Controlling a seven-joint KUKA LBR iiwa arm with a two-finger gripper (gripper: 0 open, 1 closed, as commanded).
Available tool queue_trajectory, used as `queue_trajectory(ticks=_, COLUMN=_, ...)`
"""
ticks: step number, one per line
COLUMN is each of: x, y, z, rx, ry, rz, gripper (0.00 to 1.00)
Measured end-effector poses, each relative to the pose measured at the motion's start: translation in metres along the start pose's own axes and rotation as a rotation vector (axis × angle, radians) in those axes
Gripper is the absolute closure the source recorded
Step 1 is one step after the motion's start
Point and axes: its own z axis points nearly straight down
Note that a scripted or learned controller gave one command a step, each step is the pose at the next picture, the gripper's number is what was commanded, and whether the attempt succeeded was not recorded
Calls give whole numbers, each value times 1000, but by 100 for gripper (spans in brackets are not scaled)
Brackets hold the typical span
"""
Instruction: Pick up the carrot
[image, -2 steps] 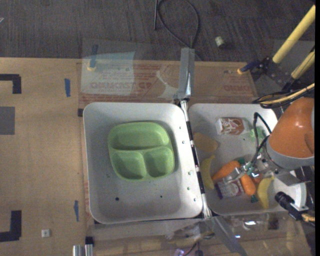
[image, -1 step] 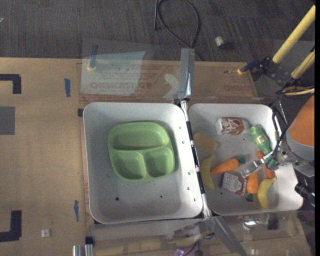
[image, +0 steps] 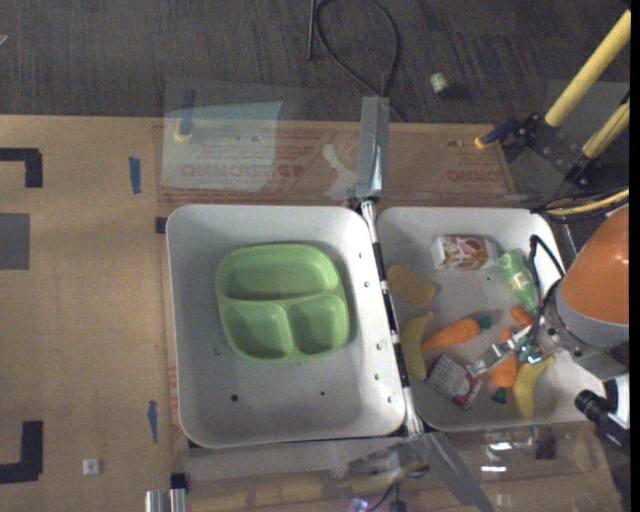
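The carrot (image: 457, 332) lies flat in the right bin (image: 420, 232), just left of my tool (image: 512, 352), whose spread I cannot tell; it looks light, stiff and smooth, probably plastic; I would pinch across its thick orange middle.

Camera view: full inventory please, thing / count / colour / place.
left bin: 1, white, left half of the bench
right bin: 1, white, beside the left bin
divided tray: 1, green, three compartments, in the left bin
carrot: 1, orange with a green tip, middle of the right bin
carton: 1, white and brown, far side of the right bin
chip-like piece: 1, yellow, right bin near the divider
packet: 1, red and white, near side of the right bin
banana: 1, yellow, right bin near the claw
arm: 1, grey with an orange band, from the right
claw: 1, metallic, low over the right bin just right of the carrot
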Motion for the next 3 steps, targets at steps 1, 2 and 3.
queue_trajectory(ticks=1, x=-2, y=-1, z=-9, rx=-3, ry=-2, rz=6, gripper=100)
queue_trajectory(ticks=2, x=58, y=20, z=-87, rx=14, ry=11, rz=120, gripper=100)
queue_trajectory(ticks=3, x=30, y=28, z=-110, rx=11, ry=9, rz=-54, gripper=100)
